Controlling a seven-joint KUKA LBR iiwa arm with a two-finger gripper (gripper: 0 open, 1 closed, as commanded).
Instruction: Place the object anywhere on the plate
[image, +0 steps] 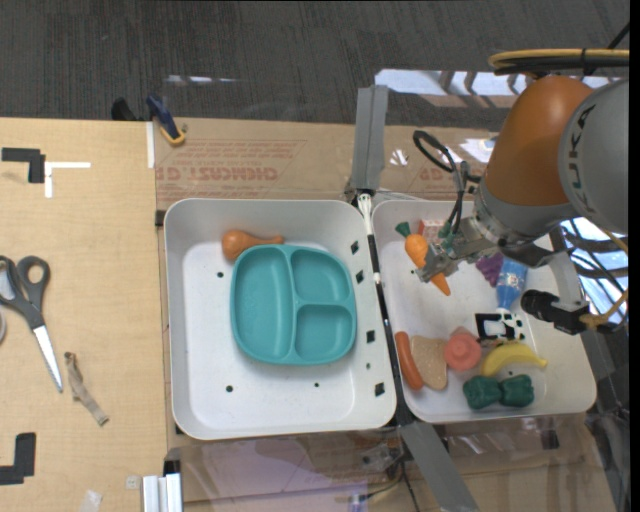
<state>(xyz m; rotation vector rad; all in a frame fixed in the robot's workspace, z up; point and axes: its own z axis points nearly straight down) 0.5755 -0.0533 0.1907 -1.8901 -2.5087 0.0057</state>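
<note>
Camera view shows the tool (441, 262) in the right white bin (560, 400), fingers closed on a small orange toy carrot (428, 262) — only near its end. It may slip before reaching the teal divided plastic plate (294, 303) in the left bin.

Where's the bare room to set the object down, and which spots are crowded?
The teal plate is bare in all three compartments. Bare floor in the left bin runs along its left wall and below the plate. A chicken drumstick borders the plate's upper left. The right bin's lower part is crowded: hot dog, bread slice, banana, green toy.
</note>
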